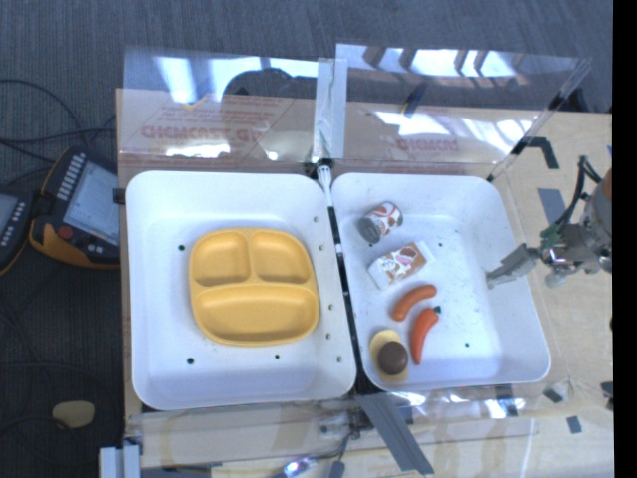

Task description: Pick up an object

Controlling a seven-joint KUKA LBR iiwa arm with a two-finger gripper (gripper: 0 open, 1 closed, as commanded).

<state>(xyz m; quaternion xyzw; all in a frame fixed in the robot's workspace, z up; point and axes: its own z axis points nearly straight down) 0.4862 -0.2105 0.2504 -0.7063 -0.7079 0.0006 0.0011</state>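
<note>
1. Two shallow white bins are seen side by side on the tabletop (pixel 582 366); the right bin (pixel 498 212) is taken as the landmark.
2. Inside the right bin, a small can (pixel 380 221) lies on its side near the far left corner.
3. Just nearer than the can, a small printed packet (pixel 398 264) lies tilted.
4. Below the packet, a sausage (pixel 413 302) and an orange carrot (pixel 424 334) lie close together, near the bin's middle.
5. A round yellow cup with a brown filling (pixel 390 355) sits in the near left corner, just beside the carrot.
6. To the left of the right bin, the left bin (pixel 159 366) carries a yellow divided plate (pixel 254 287).
7. The tool (pixel 508 267) is seen over the right bin's right rim, apart from every object; nothing is held, and how far it is open cannot be told.
</note>
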